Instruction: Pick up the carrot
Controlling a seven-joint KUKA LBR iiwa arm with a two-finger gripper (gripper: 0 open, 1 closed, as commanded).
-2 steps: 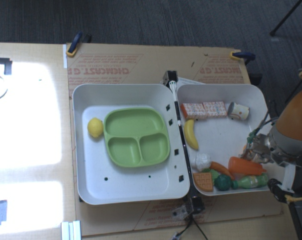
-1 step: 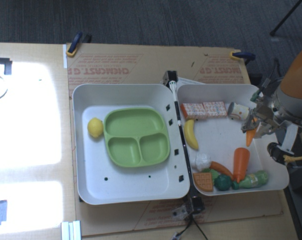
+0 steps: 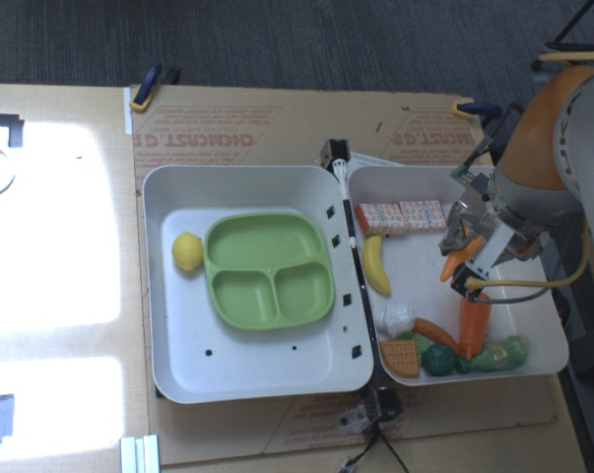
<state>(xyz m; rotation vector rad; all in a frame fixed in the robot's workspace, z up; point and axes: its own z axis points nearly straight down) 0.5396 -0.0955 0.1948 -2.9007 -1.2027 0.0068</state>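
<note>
Logged two shallow white plastic bins side by side on a brown printed cardboard sheet (image 3: 208, 131) over the pale worktop (image 3: 60, 264).

Found the long orange tapered carrot (image 3: 474, 328) in the view's right-hand bin (image 3: 420, 269), toward the front right corner, lying lengthwise up the view. Its lower end sits among green pieces: a dark green rounded vegetable (image 3: 437, 360) on one side and a light green lumpy vegetable (image 3: 498, 353) on the other.

Marked the grey arm with orange band (image 3: 548, 156) coming in from the right over that same bin. Placed the two-finger gripper (image 3: 462, 252) just up-view of the carrot, over the bin floor (cannot tell whether apart, together or clamped on anything; contact with the carrot not readable either).

Noted elsewhere in the right-hand bin:
- red-and-white flat rectangular packet (image 3: 402, 216) along the far wall
- yellow curved banana (image 3: 375, 264) close to the dividing wall
- small white crumpled lump (image 3: 400, 315) below the banana
- shorter orange-red oblong piece (image 3: 432, 330) lying aslant, just beside the carrot
- orange gridded square piece (image 3: 401, 357) at the front wall

Noted in the left-hand bin (image 3: 257, 363):
- light green three-compartment plastic plate (image 3: 270, 269), about centre
- small yellow lemon (image 3: 187, 251) touching the plate's left rim

Spotted a blue-and-yellow clamp (image 3: 147, 87) at the sheet's far left corner.
</note>
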